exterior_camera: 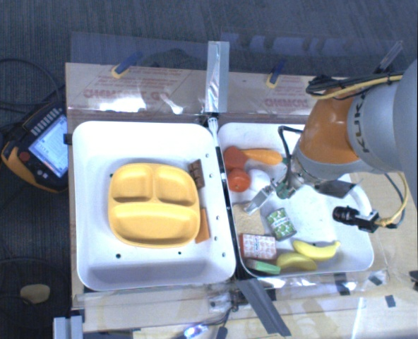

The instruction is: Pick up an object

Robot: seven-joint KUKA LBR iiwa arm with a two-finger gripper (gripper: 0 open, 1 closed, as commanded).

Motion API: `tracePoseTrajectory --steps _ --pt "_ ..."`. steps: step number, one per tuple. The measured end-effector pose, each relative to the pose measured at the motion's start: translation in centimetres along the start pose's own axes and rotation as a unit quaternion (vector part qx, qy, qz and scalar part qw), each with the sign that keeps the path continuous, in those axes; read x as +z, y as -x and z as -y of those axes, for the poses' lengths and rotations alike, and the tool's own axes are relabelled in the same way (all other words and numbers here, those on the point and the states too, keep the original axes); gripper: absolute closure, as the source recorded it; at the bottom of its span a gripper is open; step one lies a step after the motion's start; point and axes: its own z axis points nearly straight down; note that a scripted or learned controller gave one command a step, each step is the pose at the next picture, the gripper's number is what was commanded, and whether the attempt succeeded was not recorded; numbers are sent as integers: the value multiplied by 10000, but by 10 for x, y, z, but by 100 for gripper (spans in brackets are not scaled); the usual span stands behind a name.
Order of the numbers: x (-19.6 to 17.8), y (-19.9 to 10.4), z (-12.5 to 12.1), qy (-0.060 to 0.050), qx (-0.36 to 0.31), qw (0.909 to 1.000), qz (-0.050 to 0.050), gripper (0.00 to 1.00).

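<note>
Gripper (265,198) is hanging low over the middle of the right bin (350,263), its silvery fingers pointing toward that bin's left wall; how far apart they are standing cannot be told from this slant, and nothing is showing between them.

Left to right across the bench:

Teach pendant (45,150) is lying off the bench's left edge, screen lit, cables trailing from it.

Left bin (89,189) is carrying a yellow divided tray (152,203) at its centre. A small brown block (195,173) is sitting against the tray's upper right corner, and an orange strip (202,224) is lying along the tray's right edge, near the bin's right wall.

In the right bin, a red round object (237,181) is sitting by the left wall, with a carrot (262,156) lying crosswise just beyond it near the far left corner. A green patterned packet (281,222) is lying just beside the gripper, on its near side. A red-and-white box (258,245) is resting near the near left corner, a green piece (264,266) touching the near wall just below it. A banana (316,248) is lying along the near edge, with a second yellow piece (296,261) touching it.

Arm (378,129) is reaching in over the right bin's far right corner.
</note>
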Motion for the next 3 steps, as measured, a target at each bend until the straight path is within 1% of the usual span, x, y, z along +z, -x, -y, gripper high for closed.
tracePoseTrajectory --steps 1,2,3 --pt "4 -25 36 46 -103 9999 42 0" --pt "-7 -24 34 66 -109 9999 36 100" --pt "-63 14 51 -69 599 9982 -47 100"
